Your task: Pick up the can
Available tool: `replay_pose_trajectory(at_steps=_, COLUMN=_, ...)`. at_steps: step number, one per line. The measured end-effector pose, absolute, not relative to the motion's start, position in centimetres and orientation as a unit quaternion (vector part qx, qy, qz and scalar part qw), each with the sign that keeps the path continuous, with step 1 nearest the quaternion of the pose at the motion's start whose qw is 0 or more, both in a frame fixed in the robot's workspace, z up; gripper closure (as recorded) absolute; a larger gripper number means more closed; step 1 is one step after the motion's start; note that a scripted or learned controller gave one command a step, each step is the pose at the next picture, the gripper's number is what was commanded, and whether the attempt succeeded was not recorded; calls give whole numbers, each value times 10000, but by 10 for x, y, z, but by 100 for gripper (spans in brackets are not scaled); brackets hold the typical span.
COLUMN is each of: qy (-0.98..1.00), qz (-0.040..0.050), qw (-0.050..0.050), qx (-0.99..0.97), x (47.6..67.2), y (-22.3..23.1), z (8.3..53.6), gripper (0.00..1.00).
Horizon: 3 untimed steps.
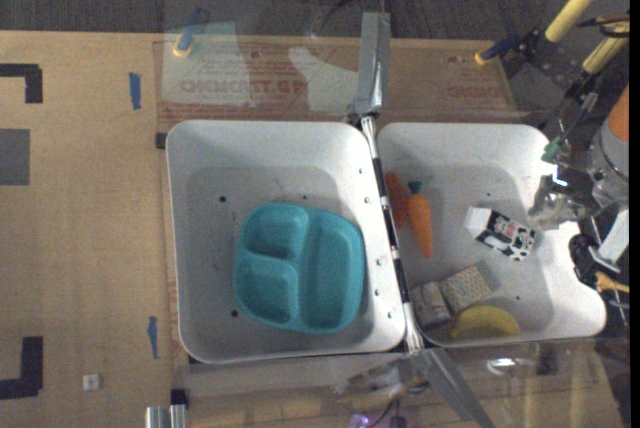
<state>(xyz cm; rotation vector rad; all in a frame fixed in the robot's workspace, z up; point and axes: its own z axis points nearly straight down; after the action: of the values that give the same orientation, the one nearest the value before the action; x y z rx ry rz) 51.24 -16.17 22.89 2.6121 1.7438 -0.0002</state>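
Small patterned can (450,294) lying on its side near right white bin's (500,144) front wall, touching yellow banana (486,321). Tool (556,201) over right rim; grip state impossible to tell.

Grey arm (600,166), orange band, black cables

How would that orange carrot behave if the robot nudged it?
The carrot looks rounded and tapered, so it would probably roll in a curve. It lies near a side wall of the right bin, which might stop it soon. Its straight shape suggests that it is stiff.
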Motion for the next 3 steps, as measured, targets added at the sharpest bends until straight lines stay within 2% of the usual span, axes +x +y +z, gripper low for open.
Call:
replay_pose_trajectory(at_steps=1, qy=4930, qz=-5, qw=3, qx=8700, x=550, y=-188, z=218, gripper=100)
replay_pose_trajectory(at_steps=2, qy=4331, qz=-5, qw=2, qx=9014, x=588, y=-109, z=290, gripper=100)
replay_pose_trajectory(at_steps=3, qy=4887, qz=-1, qw=5, qx=8725, x=611, y=-45, z=358, gripper=100)
